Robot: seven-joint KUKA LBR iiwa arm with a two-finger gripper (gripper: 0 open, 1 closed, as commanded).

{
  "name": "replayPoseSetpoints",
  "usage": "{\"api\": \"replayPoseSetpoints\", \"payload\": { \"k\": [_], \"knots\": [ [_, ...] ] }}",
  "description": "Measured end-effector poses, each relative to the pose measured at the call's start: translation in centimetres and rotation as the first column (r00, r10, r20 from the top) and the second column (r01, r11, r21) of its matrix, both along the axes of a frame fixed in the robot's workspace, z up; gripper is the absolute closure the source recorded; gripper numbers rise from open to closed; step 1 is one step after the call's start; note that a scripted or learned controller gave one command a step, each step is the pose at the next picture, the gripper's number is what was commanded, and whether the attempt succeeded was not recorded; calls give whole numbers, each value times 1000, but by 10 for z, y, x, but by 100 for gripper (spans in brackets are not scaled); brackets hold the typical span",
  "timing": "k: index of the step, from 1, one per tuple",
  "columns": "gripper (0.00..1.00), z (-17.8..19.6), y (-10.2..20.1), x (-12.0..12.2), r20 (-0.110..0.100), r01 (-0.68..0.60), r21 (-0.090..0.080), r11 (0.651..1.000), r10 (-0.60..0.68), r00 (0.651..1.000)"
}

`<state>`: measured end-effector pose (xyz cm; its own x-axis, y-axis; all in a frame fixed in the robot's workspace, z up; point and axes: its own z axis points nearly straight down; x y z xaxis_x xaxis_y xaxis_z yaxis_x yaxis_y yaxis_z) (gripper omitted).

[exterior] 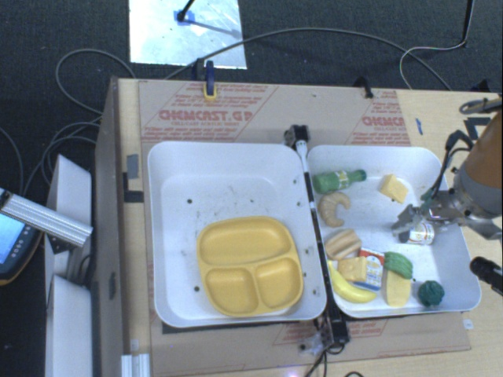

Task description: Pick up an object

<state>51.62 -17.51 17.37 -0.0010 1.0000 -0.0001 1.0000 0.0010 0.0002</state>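
My gripper (pixel 412 223) reaches in from the right and is low over the right bin (pixel 440 167), near its right side. A small silver can (pixel 422 234) lies right at the gripper's tip, touching or partly under it. Whether the can is held cannot be told from this angle. Also in the right bin lie a green bottle (pixel 338 181), a croissant (pixel 335 207), a yellow cheese wedge (pixel 394 188), a bread roll (pixel 343 243), a banana (pixel 351 289), a small carton (pixel 369 267), a green vegetable (pixel 398 264) and a dark green ball (pixel 430 292).
The left bin (pixel 169 210) holds a yellow divided tray (pixel 250 264). A black clip (pixel 298 137) sits where the bins meet at the back. Cables run across the bench behind the bins. The arm's body (pixel 481 183) hangs over the right bin's right wall.
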Motion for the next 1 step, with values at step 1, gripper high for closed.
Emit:
{"api": "replayPoseSetpoints", "payload": {
  "k": [1],
  "knots": [
    [0, -51, 39, 48, 1, -3, 1, 1000, 3, 1000]
  ]
}}
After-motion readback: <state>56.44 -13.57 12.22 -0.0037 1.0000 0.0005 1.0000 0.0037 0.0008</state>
